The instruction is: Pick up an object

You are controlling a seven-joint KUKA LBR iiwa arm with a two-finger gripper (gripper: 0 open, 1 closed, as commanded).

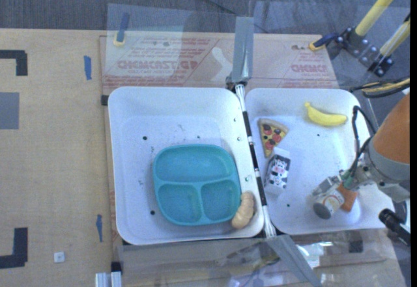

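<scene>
While the gripper point(344, 183) is lowered into the right bin point(296, 211) near its right wall, the state of the jaws cannot be told, since the wrist hides them. Just beneath and beside the gripper lie a small tin can point(328, 202), tipped on its side, and an orange carrot-like piece point(350, 198), touching or nearly so; either is judged the likely target. A miss is judged possible: the can, being round and on its side, may roll away if nudged, and both items may be caught together or pushed against the wall. In the same bin a banana point(325, 116), a pizza slice point(272, 134) and a small carton point(279, 172) are seen well apart from the gripper, leaving open floor toward the bin's middle. In the left bin point(130, 168) a teal divided plate point(195, 183) is seen with a potato-like lump point(244, 209) at its lower right edge.
</scene>
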